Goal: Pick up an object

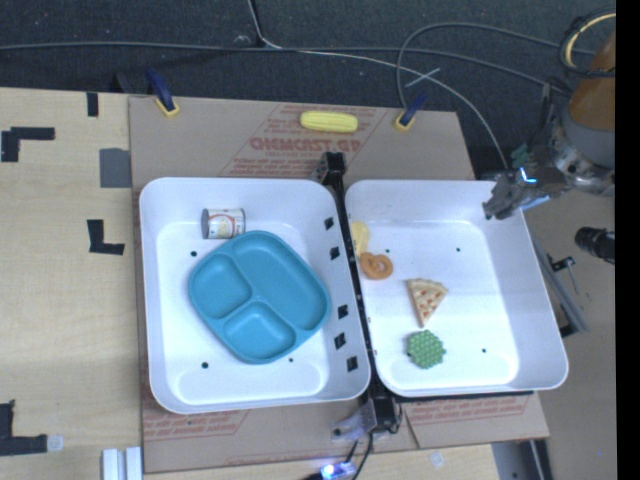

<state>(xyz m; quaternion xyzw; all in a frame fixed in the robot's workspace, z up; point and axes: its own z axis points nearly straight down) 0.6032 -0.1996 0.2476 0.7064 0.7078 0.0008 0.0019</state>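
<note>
- Your gripper point(503, 200) sits at the far right rim of the right bin point(540, 298), over its upper corner. You cannot tell how it is set from this angle, and nothing shows in it.
- The task names no particular object, so the candidates are all away from the tool. The pizza slice point(426, 299) is nearest, down and to the tool's left. The green round piece point(425, 349) lies beyond it toward the near rim.
- Further left of the tool, the orange ring point(376, 266) and a pale yellow piece point(358, 236) sit hard against the divider between the bins. A descent there may well put one side of the tool on the rim instead of the floor.
- All four are flat and low. You should expect a grasp to skid over them or pinch bare plastic, and the pizza slice's taper may squirt it sideways.
- Starting this close to the bin wall, a straight drop would likely clip the rim.
- Farthest from the tool, the left bin point(160, 288) holds a blue tray point(258, 295) and a small can point(223, 223) lying on its side. The can may roll under contact, and the tray is probably too wide.
- The yellow banana point(328, 121) lies outside both bins, up and left of the tool.
</note>
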